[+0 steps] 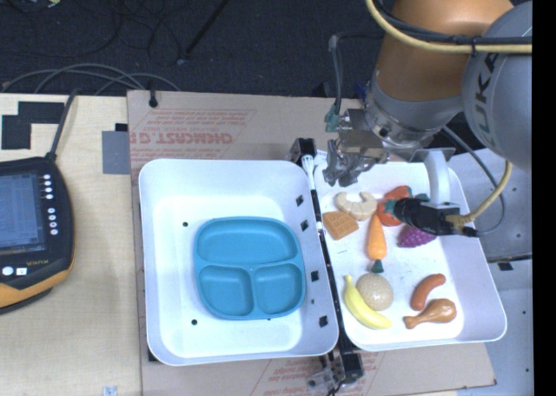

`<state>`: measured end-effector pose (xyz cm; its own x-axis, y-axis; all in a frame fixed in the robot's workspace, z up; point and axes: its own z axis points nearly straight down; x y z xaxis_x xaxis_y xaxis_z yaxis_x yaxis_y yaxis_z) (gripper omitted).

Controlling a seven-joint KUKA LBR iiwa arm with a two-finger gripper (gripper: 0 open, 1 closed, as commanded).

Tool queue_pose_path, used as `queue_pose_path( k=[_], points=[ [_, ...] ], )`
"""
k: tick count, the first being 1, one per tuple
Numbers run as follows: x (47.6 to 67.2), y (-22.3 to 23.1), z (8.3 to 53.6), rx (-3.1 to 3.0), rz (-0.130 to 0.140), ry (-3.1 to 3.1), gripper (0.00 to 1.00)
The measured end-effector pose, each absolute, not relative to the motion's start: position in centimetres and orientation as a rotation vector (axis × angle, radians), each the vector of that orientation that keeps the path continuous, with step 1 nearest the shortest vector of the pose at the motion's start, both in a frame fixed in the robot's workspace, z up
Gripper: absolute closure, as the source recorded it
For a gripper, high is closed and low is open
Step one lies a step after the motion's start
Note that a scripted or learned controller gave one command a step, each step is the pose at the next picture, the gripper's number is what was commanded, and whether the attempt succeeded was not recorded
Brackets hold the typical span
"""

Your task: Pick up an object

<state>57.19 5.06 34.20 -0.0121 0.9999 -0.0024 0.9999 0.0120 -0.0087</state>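
Observation:
My gripper (pixel 340 174) hangs over the far left corner of the right bin (pixel 486 299), just above a pale bread-like piece (pixel 356 204). Nothing shows in its grasp. Below that piece lie a tan cracker (pixel 340 225) and an orange carrot (pixel 376 238). A red tomato (pixel 397 201) and purple grapes (pixel 417 235) sit to the right. At the near end are a yellow banana (pixel 364 306), a beige ball (pixel 375 291), a brown sausage (pixel 428 288) and a chicken drumstick (pixel 431 313).
The left bin (pixel 165 212) holds a blue divided plate (pixel 249 266). A raised divider (pixel 314 238) separates the two bins. A teach pendant (pixel 30 225) rests on the bench at the far left. Cables run across the dark floor behind.

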Motion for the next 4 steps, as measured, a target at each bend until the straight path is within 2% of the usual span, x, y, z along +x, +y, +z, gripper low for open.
queue_pose_path(
  k=[2,3,4],
  points=[
    [57.2,5.3,36.0,-2.182,0.021,-2.249,1.00],
    [54.6,6.4,27.6,-2.211,0.015,-2.220,1.00],
    [49.9,8.0,37.7,-2.219,-0.009,-2.226,1.00]
  ],
)
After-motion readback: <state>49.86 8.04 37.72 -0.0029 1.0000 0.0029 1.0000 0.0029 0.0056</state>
